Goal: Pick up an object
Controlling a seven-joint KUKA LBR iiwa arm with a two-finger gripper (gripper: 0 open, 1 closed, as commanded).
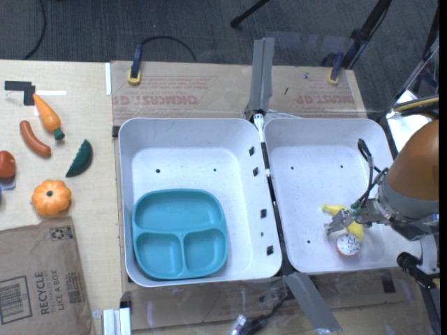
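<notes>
- The gripper (343, 222) sits low in the right bin (307, 187), near its front right corner.
- Whether its jaws are parted or closed cannot be told.
- A yellow object (332, 209) lies right at the fingertips, a white ball (347, 245) just below.
- A blue tray (181, 233) rests in the left bin (188, 145).

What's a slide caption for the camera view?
Gripper low in the right bin beside small yellow and white objects; teal tray in left bin.
</notes>
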